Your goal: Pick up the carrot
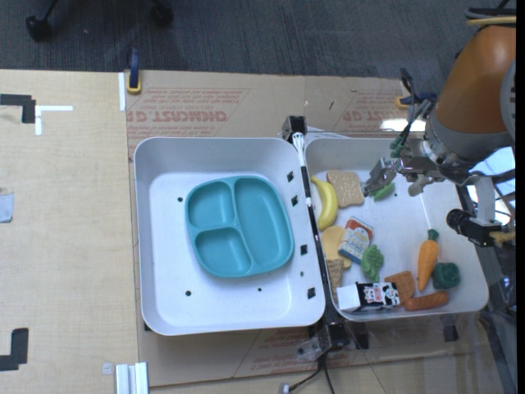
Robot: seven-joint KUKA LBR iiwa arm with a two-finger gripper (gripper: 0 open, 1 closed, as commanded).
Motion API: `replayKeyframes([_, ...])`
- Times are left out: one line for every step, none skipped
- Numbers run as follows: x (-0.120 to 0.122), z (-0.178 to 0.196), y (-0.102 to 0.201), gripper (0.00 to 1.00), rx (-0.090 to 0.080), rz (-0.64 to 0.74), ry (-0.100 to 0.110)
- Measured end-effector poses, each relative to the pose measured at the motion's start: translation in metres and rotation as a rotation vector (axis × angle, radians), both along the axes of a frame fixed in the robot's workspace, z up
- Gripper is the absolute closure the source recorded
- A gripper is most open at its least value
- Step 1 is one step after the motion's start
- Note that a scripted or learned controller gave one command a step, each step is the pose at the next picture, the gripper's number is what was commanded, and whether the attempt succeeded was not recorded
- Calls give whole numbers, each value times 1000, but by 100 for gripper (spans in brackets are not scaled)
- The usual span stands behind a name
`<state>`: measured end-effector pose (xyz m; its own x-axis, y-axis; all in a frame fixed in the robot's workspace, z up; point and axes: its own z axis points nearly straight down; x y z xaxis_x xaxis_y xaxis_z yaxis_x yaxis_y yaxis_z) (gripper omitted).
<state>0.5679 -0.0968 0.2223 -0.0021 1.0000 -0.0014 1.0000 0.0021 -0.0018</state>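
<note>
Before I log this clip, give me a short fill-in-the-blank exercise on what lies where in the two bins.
1. The teal divided plate lies in the ____ bin as the camera sees it.
2. The plate has ____ compartments.
3. The carrot lies in the right bin with its green top pointing toward the ____ edge of the picture.
4. The banana lies against that bin's ____ wall.

Missing words: left; three; top; left

This is a robotics lab, not a home. A plywood surface (pixel 66 245) sits over grey office carpet (pixel 287 23), with an office chair base (pixel 90 6) nearby. Two white bins (pixel 156 245) rest on cardboard (pixel 246 105); one holds a teal plate (pixel 239 226), the other toy food (pixel 361 249). Clamps (pixel 133 72) grip the edge.
</note>
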Motion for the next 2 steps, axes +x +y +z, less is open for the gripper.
replayKeyframes([-12, -3, -111, 0, -4, 84, -4])
replayKeyframes([-66, -106, -123, 0, 6, 111, 2])
